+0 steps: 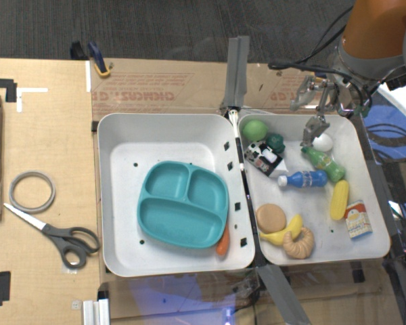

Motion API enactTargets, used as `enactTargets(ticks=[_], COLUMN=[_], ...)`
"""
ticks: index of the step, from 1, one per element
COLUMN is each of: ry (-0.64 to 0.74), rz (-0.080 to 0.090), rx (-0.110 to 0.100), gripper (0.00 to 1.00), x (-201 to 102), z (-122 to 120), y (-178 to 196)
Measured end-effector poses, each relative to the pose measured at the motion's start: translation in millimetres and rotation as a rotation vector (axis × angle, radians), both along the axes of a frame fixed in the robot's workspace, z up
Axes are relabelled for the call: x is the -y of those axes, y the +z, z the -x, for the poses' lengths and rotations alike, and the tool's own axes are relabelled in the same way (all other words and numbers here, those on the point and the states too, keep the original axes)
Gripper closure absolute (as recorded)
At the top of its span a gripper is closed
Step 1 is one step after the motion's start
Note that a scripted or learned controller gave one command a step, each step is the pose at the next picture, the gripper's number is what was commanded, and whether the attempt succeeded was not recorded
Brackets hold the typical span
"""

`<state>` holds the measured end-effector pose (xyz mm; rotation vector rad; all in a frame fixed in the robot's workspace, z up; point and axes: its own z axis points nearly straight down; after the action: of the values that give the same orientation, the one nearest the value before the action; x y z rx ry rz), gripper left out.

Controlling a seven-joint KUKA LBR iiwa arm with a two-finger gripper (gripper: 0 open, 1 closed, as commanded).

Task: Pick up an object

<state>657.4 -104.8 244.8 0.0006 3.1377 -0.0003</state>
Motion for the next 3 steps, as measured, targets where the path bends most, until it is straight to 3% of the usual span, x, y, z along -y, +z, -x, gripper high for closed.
enactTargets(ticks=[1, 2, 3], ry=[0.135, -0.004, -0.048], rz=[0.0, 0.004, 0.0], rx=[-0.003, -0.005, 0.0], gripper=[0.0, 0.0, 0.0], x=[51.1, 42.7, 44.6], z=[23.0, 3.7, 30.6], y=[-130.3, -152.9, -151.4])
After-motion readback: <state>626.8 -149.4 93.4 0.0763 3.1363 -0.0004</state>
